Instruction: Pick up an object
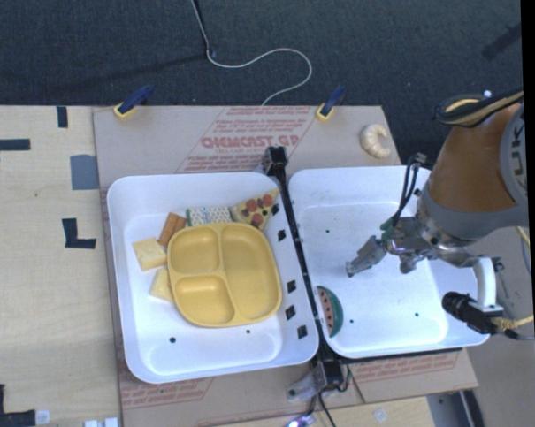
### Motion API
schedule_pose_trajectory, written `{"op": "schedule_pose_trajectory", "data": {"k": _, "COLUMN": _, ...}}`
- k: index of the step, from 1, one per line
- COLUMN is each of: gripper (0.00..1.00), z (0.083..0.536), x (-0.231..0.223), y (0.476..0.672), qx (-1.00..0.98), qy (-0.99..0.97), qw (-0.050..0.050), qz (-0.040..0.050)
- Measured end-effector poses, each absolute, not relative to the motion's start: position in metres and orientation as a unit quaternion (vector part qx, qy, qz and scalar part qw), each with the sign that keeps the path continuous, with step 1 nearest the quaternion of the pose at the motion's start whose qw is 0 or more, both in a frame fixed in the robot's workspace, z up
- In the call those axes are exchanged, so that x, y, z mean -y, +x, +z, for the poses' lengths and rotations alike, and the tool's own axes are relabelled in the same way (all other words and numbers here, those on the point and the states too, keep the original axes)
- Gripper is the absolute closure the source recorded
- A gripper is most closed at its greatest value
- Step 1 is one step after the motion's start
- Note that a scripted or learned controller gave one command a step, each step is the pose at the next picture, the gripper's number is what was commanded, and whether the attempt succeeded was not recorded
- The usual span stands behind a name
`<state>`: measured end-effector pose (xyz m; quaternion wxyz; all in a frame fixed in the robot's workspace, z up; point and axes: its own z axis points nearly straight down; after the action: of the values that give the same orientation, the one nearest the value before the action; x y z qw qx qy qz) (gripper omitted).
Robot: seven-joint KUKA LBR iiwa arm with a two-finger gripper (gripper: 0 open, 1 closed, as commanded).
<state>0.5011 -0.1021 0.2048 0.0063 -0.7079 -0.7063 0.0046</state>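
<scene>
The grey two-finger end effector [375, 255] hangs over the middle of the right white bin [379, 334], fingers spread, holding nothing. A green-rimmed watermelon-slice toy [330, 308] lies against that bin's left wall, near its front corner.

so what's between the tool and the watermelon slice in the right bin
Nothing: in the camera view, only bare white bin floor separates the tool from the watermelon slice at the bin's left wall.

Red "CHICMEAT.GR" lettering, upside down, on the cardboard sheet [246, 138].
</scene>
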Motion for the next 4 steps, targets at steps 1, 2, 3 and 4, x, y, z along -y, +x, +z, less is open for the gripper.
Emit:
{"op": "schedule_pose_trajectory", "data": {"k": 1, "gripper": 0.00, "z": 0.211, "x": 0.102, "y": 0.504, "qx": 0.708, "qy": -0.707, "qw": 0.001, "qz": 0.0006}}
{"op": "schedule_pose_trajectory", "data": {"k": 2, "gripper": 0.00, "z": 0.148, "x": 0.098, "y": 0.507, "qx": 0.707, "qy": -0.707, "qw": 0.003, "qz": 0.0021}}
{"op": "schedule_pose_trajectory", "data": {"k": 3, "gripper": 0.00, "z": 0.102, "x": 0.094, "y": 0.500, "qx": 0.707, "qy": -0.707, "qw": 0.003, "qz": 0.0023}}
{"op": "schedule_pose_trajectory", "data": {"k": 4, "gripper": 0.00, "z": 0.084, "x": 0.093, "y": 0.499, "qx": 0.707, "qy": -0.707, "qw": 0.001, "qz": 0.0010}}
